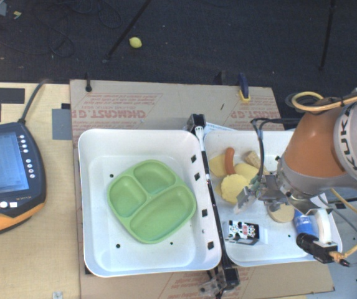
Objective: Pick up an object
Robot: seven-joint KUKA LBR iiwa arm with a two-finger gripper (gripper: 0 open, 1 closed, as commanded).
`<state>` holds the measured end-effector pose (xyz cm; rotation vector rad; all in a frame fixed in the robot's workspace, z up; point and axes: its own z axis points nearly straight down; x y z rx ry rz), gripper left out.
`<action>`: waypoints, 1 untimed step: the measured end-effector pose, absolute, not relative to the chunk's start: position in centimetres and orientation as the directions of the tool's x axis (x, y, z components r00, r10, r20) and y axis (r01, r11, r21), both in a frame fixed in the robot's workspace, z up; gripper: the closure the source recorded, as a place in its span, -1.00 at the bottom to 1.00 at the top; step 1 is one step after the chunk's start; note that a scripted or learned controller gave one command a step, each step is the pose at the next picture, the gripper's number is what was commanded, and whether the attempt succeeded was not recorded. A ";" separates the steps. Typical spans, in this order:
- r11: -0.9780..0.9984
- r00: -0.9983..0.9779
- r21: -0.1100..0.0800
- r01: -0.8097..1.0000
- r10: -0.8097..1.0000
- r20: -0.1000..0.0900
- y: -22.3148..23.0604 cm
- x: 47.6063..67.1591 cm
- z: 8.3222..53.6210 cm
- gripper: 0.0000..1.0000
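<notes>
Underneath everything lies a brown cardboard sheet (166,108) printed with red lettering, spread over a pale bench (16,254), and beyond its far edge the floor (184,36) is dark, crossed by loose cables, with a small yellow ball (135,42) lying on it. On the bench to the left sits a control pendant (4,173) with a lit screen and an orange underside. Two white bins stand side by side on the cardboard: the left bin (94,161) holds a green divided plate (152,200), and the right bin (278,254) holds yellow play-food pieces (234,182), a red sausage (229,159), a tan round piece (282,213), a small black-and-white card (243,231) and a blue-and-white object (309,226). The gripper (256,192) hangs low over the right bin, just beside the yellow pieces; whether it is apart or together cannot be told.
</notes>
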<state>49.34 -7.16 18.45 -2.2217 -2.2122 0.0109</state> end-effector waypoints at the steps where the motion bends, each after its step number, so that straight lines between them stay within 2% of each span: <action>1: 0.002 -0.002 -0.003 1.000 1.000 0.001 -8.0 48.1 13.3 -1.00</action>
